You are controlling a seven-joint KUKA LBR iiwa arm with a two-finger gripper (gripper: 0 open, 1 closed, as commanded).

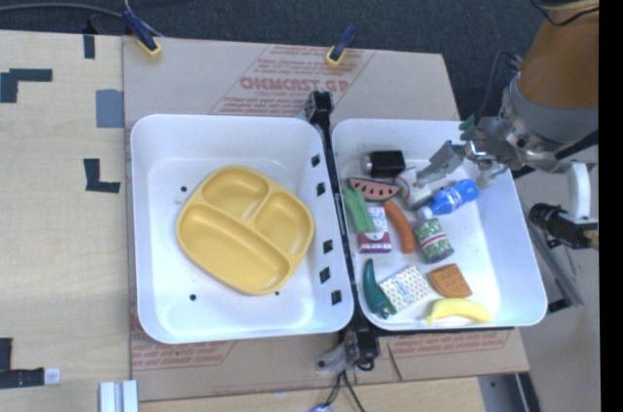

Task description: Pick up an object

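Hand [436, 168] sits over the upper part of the right bin [506, 235], angled down-left from the arm at frame right; can't tell its state. Just below it a blue plastic bottle [454, 197] with white cap lies tilted. Around it: black block [386, 163], watermelon slice [375, 189], carrot [399, 225], green can [433, 240], banana [459, 311]. Left bin [156, 206] holds a yellow divided plate [245, 229].

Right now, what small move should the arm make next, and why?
Probably lower the gripper slightly toward the blue bottle. It sits over the right bin, just up-left of the bottle, and nothing is seen held, so a short descent and shift seems the nearest pick.
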